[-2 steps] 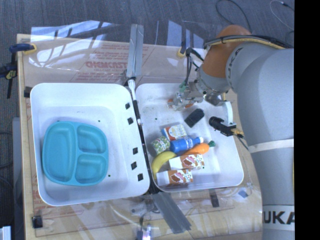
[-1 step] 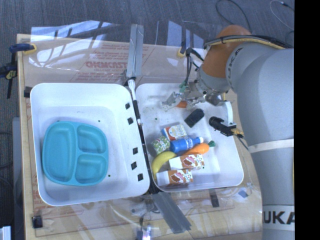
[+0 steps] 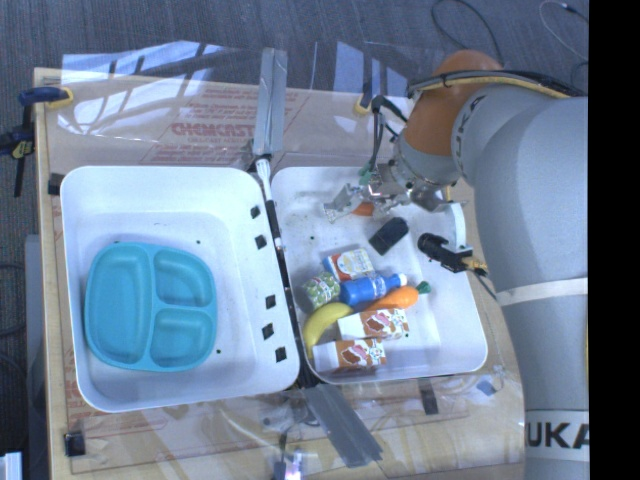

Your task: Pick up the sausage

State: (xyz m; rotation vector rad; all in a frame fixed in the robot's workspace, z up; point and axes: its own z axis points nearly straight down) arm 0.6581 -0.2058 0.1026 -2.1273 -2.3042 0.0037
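Gripper (image 3: pixel 352 200) down at 12 o'clock of right bin (image 3: pixel 462 340); finger state indeterminable. Small orange-red piece (image 3: pixel 364 209), judged the sausage, just beside fingertips. Recommended: centre over it, close only once straddled.

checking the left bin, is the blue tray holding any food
No, the blue tray lies in the left bin with bare compartments; the food sits in the right bin.

Dark grey carpet floor (image 3: pixel 150 8); wooden bench (image 3: pixel 120 118) under clear sheeting; black cables (image 3: pixel 470 13), possibly loose.
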